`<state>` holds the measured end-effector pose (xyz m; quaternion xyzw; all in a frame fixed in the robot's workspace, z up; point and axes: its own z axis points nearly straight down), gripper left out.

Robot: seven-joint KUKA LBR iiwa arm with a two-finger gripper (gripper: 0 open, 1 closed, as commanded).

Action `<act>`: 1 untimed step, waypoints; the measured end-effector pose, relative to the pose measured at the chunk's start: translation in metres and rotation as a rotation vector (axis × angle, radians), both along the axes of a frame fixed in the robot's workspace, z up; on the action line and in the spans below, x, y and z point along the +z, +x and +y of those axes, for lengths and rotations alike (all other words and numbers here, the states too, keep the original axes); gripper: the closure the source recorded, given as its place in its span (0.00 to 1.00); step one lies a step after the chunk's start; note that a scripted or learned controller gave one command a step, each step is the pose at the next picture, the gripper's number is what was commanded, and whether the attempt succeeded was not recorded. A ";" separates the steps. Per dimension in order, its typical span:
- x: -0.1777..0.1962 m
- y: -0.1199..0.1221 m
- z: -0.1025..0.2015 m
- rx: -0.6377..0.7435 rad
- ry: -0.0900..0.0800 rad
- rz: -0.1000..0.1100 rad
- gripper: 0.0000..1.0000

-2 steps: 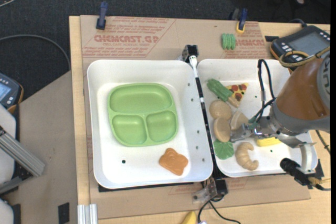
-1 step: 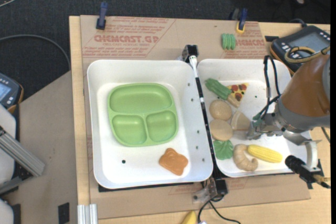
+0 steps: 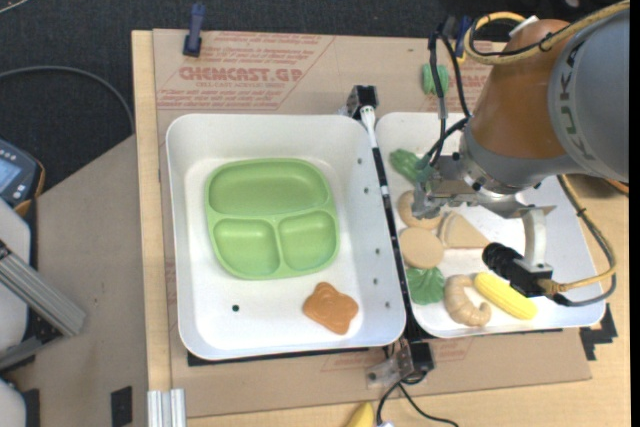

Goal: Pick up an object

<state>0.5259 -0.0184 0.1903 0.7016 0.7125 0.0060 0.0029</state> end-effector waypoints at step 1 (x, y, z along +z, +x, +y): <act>-0.006 -0.049 0.107 -0.003 0.001 0.019 1.00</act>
